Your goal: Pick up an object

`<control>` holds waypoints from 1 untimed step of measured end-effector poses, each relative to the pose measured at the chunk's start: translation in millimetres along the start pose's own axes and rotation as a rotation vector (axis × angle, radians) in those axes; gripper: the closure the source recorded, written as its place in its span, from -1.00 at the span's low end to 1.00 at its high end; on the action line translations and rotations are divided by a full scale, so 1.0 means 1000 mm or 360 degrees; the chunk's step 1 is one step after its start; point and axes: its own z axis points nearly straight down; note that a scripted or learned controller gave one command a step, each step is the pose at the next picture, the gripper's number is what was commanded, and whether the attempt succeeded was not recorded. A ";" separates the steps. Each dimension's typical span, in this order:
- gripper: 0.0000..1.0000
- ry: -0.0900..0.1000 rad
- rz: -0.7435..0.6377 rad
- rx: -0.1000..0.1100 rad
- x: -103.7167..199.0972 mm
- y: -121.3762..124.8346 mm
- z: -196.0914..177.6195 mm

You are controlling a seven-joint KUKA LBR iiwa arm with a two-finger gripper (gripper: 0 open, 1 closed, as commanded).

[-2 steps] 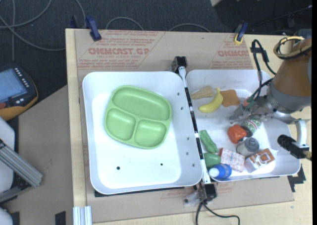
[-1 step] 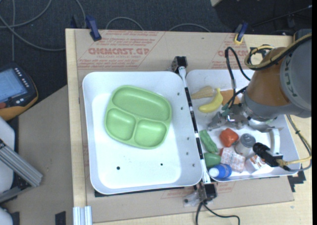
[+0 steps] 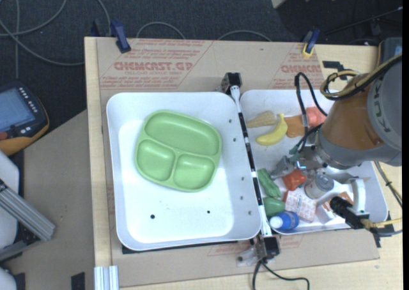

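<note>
Clutter filled the right bin (image 3: 377, 199) at the lower right of the frame, and that was where I had my wrist lowered. My jaws (image 3: 300, 166) sat among the objects near the middle of that bin, just above a small red piece (image 3: 293, 180) and beside a green one (image 3: 268, 184) that lay along the bin's left wall. Whether they stood open or closed I could not tell, as my own wrist and the heap hid them, and I could not see anything gripped.

Around me lay a yellow banana (image 3: 273, 133) toward the upper part of the bin, an orange object (image 3: 295, 126) next to it, a patterned packet (image 3: 300, 206) lower down, and a blue and white item (image 3: 283, 221) at the bottom corner. The left bin (image 3: 128, 218) held a green divided plate (image 3: 178, 150), well apart from me.

By my judgement the pick was only at the reaching stage: nothing was lifted, and closing, raising and clearing the bin all remained.
</note>
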 end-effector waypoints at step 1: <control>1.00 -0.0001 0.0000 -0.0004 0.000 0.001 -0.010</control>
